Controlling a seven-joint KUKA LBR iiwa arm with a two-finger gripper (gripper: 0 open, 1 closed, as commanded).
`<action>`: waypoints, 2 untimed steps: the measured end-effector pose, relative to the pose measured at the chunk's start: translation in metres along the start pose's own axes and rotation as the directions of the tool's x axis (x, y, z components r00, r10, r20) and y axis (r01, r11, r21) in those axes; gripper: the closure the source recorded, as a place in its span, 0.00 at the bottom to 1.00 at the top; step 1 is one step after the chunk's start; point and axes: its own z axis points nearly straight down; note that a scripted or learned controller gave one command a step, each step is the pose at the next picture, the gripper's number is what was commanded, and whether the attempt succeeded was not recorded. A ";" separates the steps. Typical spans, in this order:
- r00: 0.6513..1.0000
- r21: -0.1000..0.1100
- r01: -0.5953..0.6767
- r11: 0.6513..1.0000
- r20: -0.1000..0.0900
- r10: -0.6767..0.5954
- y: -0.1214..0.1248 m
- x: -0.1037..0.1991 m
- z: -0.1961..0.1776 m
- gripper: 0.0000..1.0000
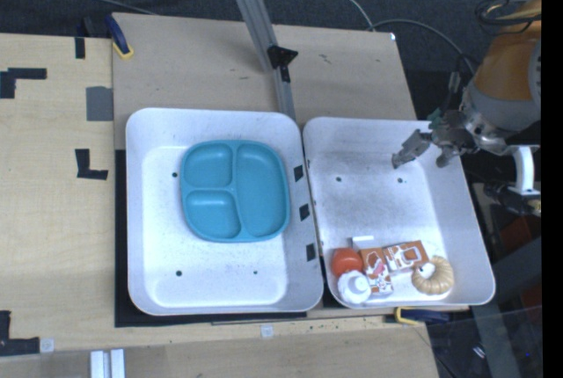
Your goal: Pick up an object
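the claw (424, 148) hangs over the upper right part of the right bin (369, 192), near its far right rim, with nothing between its fingers; i cannot tell whether they are spread or pressed together. the arm (506, 77) comes in from the right, orange band above the wrist. the objects lie well apart from the claw, bunched along the bin's near edge: a red ball (346, 261), a white cap (354, 287) just below it, a red and white packet (391, 265), and a tan ring (434, 275) at the right end. the left bin (158, 279) holds a blue tray (235, 190) with three compartments. both bins sit on the desk (53, 218).
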 end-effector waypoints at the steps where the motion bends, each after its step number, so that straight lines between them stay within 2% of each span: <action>1: 1.000 0.000 0.000 1.000 0.000 0.000 0.000 0.000 0.000 0.00; 2: 1.000 0.006 -0.001 1.000 0.000 0.001 -0.009 0.005 0.060 0.00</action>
